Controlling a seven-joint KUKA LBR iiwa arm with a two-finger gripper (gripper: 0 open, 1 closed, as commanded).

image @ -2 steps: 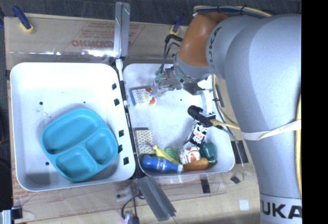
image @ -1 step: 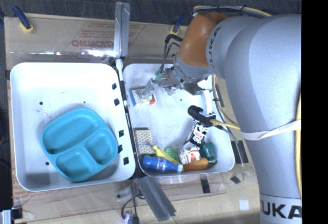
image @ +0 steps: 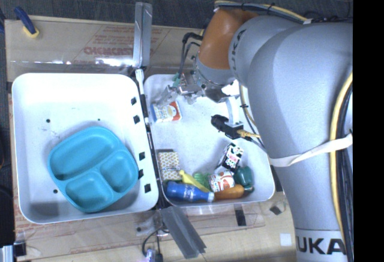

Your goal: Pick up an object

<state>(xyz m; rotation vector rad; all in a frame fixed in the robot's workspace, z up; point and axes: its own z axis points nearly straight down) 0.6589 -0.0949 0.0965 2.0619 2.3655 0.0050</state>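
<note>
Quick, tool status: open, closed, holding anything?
Tool: cannot be told; it hangs low in the right bin, at the small white packet.

A small white packet with a red-orange patch (image: 166, 111) lies flat near the right bin's upper left corner. Along that bin's near wall are clustered a blue bottle (image: 187, 193) on its side, a yellow piece (image: 193, 180), an orange carrot-like piece (image: 231, 193) and a black-and-white cow-patterned toy (image: 233, 157).

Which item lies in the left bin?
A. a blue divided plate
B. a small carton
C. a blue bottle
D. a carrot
A: the blue divided plate lies alone in the left bin, while the blue bottle and the other small items sit in the right bin.
</note>
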